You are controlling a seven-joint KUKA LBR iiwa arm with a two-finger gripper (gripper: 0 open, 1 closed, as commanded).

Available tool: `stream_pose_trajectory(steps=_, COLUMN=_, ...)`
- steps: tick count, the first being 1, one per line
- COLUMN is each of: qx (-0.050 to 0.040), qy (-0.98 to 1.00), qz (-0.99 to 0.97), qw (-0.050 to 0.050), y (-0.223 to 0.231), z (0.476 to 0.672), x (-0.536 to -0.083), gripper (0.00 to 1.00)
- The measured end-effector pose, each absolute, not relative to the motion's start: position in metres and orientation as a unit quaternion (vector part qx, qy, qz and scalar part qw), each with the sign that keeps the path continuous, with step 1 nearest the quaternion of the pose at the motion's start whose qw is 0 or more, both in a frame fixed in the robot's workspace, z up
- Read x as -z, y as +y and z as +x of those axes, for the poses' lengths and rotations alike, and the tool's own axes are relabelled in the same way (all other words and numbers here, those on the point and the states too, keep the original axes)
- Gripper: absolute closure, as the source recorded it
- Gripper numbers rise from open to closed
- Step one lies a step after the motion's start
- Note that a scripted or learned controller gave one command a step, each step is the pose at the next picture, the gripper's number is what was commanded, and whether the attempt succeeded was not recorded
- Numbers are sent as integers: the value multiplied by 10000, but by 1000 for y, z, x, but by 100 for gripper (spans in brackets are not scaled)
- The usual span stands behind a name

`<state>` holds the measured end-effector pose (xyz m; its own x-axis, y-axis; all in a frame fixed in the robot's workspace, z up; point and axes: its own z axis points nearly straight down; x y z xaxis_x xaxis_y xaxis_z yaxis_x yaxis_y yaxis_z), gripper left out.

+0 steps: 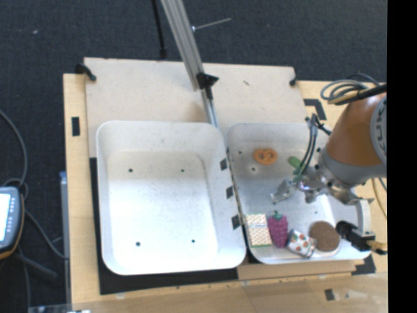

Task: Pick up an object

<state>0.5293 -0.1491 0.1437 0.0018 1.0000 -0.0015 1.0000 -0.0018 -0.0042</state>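
The right bin (242,142) holds several small objects. An orange pretzel-shaped piece (264,155) lies near its back. Along the front edge sit a pale yellow-green box (258,229), a magenta strawberry-like toy (278,229), a red-and-white speckled piece (300,242) and a brown disc (324,236). A green object (296,162) peeks out beside the arm. My gripper (285,190) hangs low over the middle of the right bin, behind the front-row objects and right of the bin's centre. I see nothing between its metal fingers.
The left bin (163,194) lies beside the right one, with a dark divider edge between them. A slanted aluminium rail (186,38) rises from behind the bins. Cables (345,90) loop at the back right.
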Motion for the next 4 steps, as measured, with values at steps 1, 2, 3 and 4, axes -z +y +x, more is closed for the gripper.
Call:
stream_pose_trajectory(steps=1, qx=-13, qy=-7063, qz=-7079, qw=-4, y=-151, z=529, x=-99, gripper=0)
stream_pose_trajectory(steps=2, qx=22, qy=-7041, qz=-7101, qw=-23, y=-151, z=531, x=-112, gripper=100)
stream_pose_trajectory(steps=3, qx=17, qy=-7057, qz=-7085, qw=-36, y=-161, z=538, x=-165, gripper=100)
stream_pose_trajectory(steps=4, qx=20, qy=-7069, qz=-7073, qw=-37, y=-165, z=530, x=-219, gripper=100)
